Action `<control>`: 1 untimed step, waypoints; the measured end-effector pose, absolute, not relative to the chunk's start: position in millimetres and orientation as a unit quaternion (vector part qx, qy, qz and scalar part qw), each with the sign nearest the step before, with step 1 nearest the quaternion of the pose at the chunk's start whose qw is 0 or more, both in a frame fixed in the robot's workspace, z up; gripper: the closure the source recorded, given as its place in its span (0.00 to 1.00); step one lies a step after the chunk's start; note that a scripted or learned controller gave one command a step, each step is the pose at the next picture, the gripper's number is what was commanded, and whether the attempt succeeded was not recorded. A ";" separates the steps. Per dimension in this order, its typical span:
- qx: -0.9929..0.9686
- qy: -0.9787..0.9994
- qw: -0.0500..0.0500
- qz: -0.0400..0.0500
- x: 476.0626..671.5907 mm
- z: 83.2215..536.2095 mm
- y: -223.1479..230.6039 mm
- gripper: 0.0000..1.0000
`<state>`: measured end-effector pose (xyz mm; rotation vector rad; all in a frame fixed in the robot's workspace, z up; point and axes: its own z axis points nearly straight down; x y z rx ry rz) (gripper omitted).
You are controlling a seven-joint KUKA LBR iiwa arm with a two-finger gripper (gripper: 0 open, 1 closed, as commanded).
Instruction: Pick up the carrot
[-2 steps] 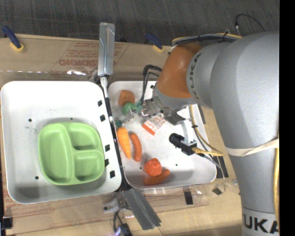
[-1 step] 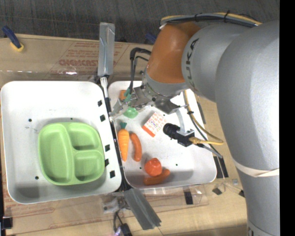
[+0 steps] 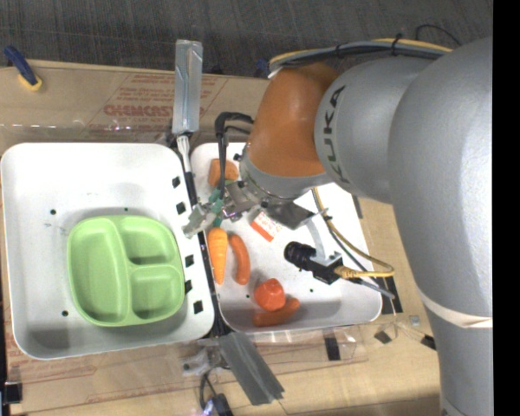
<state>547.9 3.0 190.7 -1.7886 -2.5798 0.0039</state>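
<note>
Over the right bin's (image 3: 364, 306) left edge, the tool (image 3: 210, 215) hangs just above the carrot (image 3: 217, 254); its opening cannot be told.

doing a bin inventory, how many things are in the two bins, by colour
Green: 1, the divided plate in the left bin.
Orange: 4 in the right bin: the carrot, a sausage-shaped piece, a rounded piece, and one partly hidden under the arm.
Total: 5. The arm may be hiding others.

Gripper (image 3: 210, 215) hovers just above carrot (image 3: 217, 255).
</note>
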 end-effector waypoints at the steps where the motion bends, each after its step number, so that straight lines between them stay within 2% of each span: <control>1: -0.457 -0.889 0.002 0.001 536.1 190.8 -22.1 0.00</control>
